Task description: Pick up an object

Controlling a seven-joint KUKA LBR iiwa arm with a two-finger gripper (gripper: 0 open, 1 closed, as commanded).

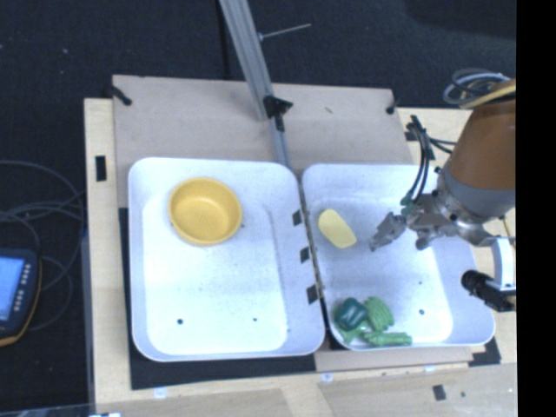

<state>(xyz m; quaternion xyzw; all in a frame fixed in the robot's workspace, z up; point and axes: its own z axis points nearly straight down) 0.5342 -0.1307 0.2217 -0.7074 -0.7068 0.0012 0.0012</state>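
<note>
In the right bin [434, 276], a pale yellow oblong object [336, 228] lies near the left wall. A cluster of green objects [368, 320] sits at the bin's front edge. My gripper [401, 237] hangs over the middle of this bin, just right of the yellow object and apart from it. Its fingers are spread open with nothing between them. A round yellow bowl [205, 210] rests in the back left part of the left bin [217, 302].
A slanted metal pole [252, 50] rises from the back of the bench to the divide between the bins. The orange-banded arm [486, 155] covers the right bin's back right corner. Cables and a handheld screen [16, 289] lie off the bench at left.
</note>
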